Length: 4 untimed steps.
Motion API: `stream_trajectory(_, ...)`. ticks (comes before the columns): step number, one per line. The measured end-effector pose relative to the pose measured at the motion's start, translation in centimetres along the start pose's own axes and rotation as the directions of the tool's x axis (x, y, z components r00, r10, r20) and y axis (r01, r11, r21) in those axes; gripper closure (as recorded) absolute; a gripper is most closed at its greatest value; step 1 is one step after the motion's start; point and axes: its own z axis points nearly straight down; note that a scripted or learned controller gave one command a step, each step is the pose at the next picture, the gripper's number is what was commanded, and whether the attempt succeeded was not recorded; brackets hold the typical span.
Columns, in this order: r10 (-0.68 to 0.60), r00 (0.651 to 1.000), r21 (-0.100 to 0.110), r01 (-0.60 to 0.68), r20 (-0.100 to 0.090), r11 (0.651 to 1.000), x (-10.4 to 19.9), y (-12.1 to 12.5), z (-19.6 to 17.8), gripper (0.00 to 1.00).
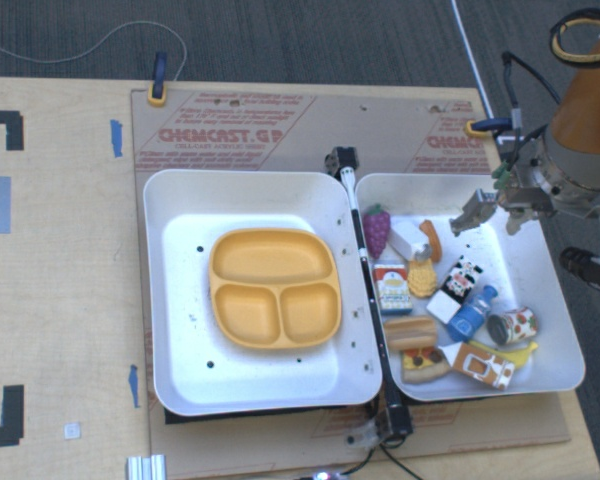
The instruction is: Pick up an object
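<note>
Nothing is picked yet: the hand (492,215) hangs open and empty above the right bin (552,298), toys (450,313) untouched below.

Just one camera here, fixed up above the light wooden bench (60,268), looking down at a slant. Far enough back to catch both shallow white plastic bins (170,298) side by side.
</note>
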Motion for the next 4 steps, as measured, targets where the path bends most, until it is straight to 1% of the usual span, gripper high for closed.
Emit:
stream_trajectory(1, 0.001, 1.000, -0.002, -0.001, 0.001, 1.000, 1.4, -0.7, 10.2, 0.00)
stream_trajectory(2, 0.001, 1.000, -0.001, -0.001, 0.000, 1.000, 2.3, -2.6, 13.2, 0.00)
stream_trajectory(3, 0.001, 1.000, -0.004, -0.001, 0.001, 1.000, 2.4, -2.6, 12.2, 1.00)
stream_trajectory(4, -0.001, 1.000, -0.001, 0.001, 0.000, 1.000, 8.1, -7.0, 4.1, 1.00)
